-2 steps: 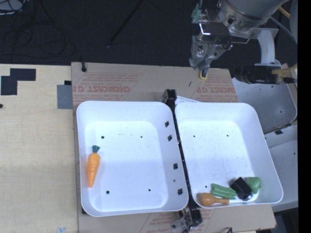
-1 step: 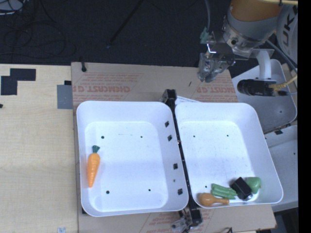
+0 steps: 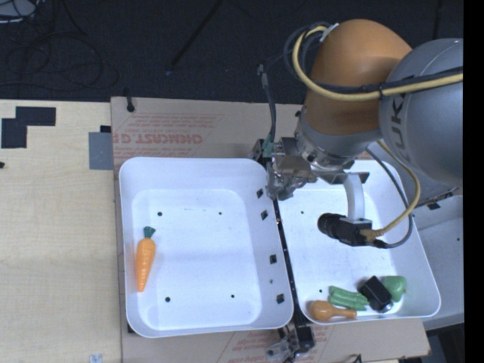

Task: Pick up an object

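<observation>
From above, the arm (image 3: 363,89) hangs over the right bin (image 3: 423,263), its tool (image 3: 281,178) at the far-left corner; whether it is wide or narrow cannot be told. Toys (image 3: 361,297) cluster at the bin's near edge, well apart; a carrot (image 3: 144,257) lies in the left bin (image 3: 189,180).

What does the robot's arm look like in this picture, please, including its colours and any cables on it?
The arm is bulky and rounded, with a smooth grey shell and a large orange dome-shaped band above the wrist. A yellow cable loops around the orange part, beside thinner dark ones, and another yellow cable runs lower down on the right. The gripper is a small dark metal assembly below the wrist.
</observation>
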{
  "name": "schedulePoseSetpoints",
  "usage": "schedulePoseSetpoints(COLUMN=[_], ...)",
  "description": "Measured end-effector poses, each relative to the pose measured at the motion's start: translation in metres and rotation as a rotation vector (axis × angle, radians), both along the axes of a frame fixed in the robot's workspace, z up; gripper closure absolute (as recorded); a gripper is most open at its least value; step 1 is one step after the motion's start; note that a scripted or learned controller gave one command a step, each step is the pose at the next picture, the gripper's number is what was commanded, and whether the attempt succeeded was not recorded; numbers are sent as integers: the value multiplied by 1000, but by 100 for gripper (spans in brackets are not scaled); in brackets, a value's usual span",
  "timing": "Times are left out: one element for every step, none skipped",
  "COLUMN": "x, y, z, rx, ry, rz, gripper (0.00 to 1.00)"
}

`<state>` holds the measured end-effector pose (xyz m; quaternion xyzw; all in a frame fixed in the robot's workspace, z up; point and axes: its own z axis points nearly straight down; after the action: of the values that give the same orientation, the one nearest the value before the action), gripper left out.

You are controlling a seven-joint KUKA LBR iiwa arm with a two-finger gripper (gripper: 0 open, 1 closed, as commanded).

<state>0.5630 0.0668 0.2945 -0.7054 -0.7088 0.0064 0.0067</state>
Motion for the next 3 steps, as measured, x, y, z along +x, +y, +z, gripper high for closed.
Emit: schedulePoseSetpoints(x=[-19,20,63], y=[79,81,2], z=[156,249,117], rx=[6,1,-5], ry=[-32,-27,-5], rz=[6,0,-12], gripper=[100,100,100])
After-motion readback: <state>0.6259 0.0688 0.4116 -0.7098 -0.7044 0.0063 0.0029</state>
